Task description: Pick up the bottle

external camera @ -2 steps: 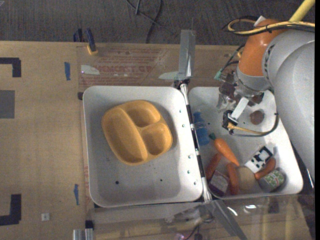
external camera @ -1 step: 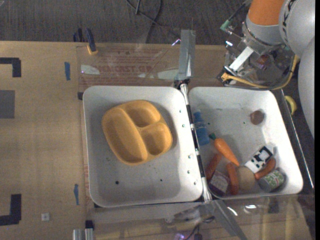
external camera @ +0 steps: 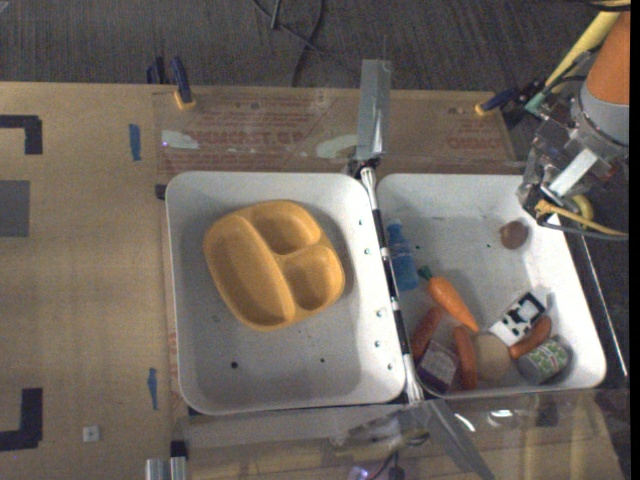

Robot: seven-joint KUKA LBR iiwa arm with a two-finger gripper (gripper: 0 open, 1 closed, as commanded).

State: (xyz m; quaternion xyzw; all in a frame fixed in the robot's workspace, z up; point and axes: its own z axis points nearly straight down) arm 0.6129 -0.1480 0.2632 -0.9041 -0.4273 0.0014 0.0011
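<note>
We look down at a slant on two shallow white bins set side by side on a wooden bench. The left bin (external camera: 200, 368) holds a yellow divided plate (external camera: 273, 263) lying in its upper half. In the right bin (external camera: 460, 203), the blue bottle (external camera: 401, 258) lies against the left wall, just beside the divider between the bins, with an orange carrot (external camera: 452, 302) just to its lower right. Along the near wall we see a cluster of items: two reddish sausages (external camera: 463, 356), a tan round item (external camera: 491, 358), a black-and-white carton (external camera: 522, 316), and a small can (external camera: 545, 361) in the near right corner. A small brown round object (external camera: 514, 233) sits apart near the right wall. The gripper (external camera: 548, 193) hangs at the far right corner of the right bin, well apart from the bottle; we cannot tell from this view how its claw is set.
</note>
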